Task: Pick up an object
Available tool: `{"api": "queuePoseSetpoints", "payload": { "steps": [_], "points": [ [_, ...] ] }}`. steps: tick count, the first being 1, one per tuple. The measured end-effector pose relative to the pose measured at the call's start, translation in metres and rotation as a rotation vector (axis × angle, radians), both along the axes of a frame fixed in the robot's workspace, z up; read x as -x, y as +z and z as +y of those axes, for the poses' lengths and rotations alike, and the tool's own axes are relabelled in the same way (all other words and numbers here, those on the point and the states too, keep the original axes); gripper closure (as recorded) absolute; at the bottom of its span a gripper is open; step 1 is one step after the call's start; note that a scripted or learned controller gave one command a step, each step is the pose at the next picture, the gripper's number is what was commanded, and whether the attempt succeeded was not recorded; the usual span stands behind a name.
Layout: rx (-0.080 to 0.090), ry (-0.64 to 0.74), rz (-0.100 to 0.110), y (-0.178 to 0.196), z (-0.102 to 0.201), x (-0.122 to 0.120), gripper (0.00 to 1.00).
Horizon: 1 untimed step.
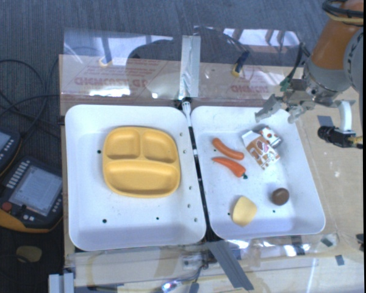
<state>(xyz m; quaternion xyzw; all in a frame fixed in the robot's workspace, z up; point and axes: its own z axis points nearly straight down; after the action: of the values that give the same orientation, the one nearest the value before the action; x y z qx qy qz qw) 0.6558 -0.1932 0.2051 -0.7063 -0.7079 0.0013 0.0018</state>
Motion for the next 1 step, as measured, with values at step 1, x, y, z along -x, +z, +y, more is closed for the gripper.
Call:
{"api": "queuePoseSetpoints", "payload": {
  "steps": [1],
  "points": [
    [0.001, -0.002, -0.002, -0.0945, 0.008, 0.0212, 0.0]
  ]
}}
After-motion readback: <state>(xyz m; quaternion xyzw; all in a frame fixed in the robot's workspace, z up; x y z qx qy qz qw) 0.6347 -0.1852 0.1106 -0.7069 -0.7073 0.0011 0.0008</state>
